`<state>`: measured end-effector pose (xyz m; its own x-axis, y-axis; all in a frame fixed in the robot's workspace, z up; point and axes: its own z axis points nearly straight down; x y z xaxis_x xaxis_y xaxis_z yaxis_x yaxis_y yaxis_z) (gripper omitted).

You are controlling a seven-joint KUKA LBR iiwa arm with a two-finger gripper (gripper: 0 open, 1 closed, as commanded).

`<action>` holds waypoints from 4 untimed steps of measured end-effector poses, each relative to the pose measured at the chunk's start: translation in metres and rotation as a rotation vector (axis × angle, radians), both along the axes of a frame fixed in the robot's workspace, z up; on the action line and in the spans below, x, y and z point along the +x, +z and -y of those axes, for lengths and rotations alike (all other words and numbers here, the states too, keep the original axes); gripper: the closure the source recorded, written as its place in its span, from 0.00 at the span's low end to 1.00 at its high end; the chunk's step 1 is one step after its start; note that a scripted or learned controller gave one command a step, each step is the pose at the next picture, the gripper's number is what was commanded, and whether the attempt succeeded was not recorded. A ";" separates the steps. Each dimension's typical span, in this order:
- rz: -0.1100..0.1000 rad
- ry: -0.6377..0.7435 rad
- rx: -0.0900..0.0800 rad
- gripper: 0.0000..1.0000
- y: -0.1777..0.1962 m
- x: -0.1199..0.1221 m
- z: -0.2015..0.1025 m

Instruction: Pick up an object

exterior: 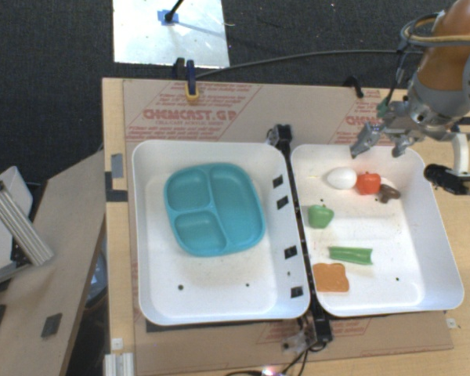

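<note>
The fingers (382, 141) hang spread apart with nothing between them, above the far rim of the right bin (435, 233). Their tips are small and blurred, so whether they touch the rim cannot be told. The arm (452, 61) behind them is cut off at the picture's upper right.

Just in front of the fingers, apart from them, lie a white egg-shaped object (341, 178), a red-orange piece (368, 183) touching it, and a small brown piece (388, 193) beside that; the brown piece's shape is hard to make out. Nearer the viewer sit a green pepper-like piece (320, 216), a long green piece (351, 254) and an orange slab (330, 277), all well apart from the fingers.

The left bin (153, 210) holds a blue divided plate (215, 208). Both bins rest on the table (219, 108).
</note>
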<state>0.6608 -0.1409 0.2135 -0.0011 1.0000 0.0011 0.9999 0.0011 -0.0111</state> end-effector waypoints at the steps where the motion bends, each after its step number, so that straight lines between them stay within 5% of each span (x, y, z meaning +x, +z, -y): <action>1: 0.013 0.002 -0.002 0.00 0.009 0.002 0.000; 4: 0.013 0.004 -0.002 0.00 -0.129 0.002 0.002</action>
